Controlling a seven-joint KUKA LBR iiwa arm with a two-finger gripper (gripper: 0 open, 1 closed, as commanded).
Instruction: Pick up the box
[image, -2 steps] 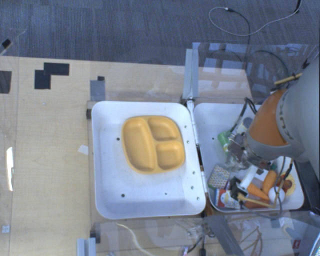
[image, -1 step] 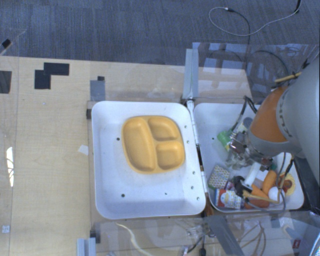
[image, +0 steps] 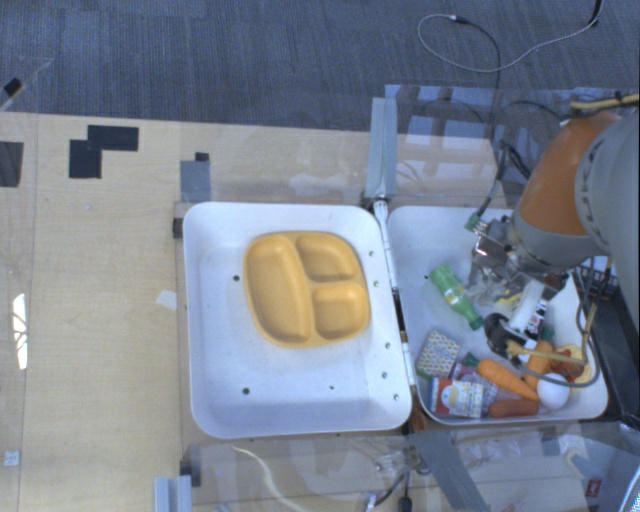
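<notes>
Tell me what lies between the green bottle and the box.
In the camera view, a small patterned pouch lies between the green bottle and the box.

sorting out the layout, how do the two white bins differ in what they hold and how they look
The left bin holds a single yellow divided tray lying flat near its middle; the right bin holds a crowded pile, among it a green bottle, a carrot and a box. The arm's gripper hangs over the right bin, while nothing reaches over the left bin. Both are shallow, white and sit side by side.

The arm (image: 585, 190) hides part of the right bin (image: 420, 240).
</notes>
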